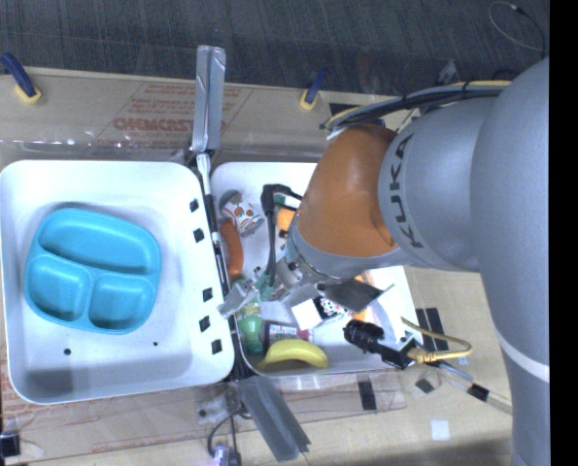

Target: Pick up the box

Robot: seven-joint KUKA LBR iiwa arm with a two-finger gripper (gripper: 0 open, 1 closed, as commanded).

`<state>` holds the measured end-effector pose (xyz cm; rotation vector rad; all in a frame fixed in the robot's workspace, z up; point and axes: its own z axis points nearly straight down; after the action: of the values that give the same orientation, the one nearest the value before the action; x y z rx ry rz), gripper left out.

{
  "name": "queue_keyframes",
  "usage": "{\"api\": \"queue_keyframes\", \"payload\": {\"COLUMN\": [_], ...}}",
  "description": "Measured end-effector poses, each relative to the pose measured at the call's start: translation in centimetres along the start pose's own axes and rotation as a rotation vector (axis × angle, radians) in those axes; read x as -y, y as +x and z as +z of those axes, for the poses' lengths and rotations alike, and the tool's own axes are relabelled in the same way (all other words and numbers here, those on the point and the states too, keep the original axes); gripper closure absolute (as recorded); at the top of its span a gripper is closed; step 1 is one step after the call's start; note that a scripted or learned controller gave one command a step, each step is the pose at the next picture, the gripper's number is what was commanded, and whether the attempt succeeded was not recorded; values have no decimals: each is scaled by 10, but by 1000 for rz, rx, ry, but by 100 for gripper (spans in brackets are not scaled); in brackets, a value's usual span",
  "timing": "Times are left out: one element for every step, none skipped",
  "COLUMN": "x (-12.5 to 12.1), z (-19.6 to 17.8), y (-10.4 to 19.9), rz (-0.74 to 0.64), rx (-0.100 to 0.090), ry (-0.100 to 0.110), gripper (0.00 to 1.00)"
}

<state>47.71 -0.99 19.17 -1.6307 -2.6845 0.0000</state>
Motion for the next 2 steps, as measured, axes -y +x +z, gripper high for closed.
{"api": "queue_keyframes", "payload": {"x": [-72, -17], "z": [1, 1], "y": [56, 35], "rz": [-98, -312], "rx": [-1, -1], "ry": [2, 3], "gripper": [0, 0]}}
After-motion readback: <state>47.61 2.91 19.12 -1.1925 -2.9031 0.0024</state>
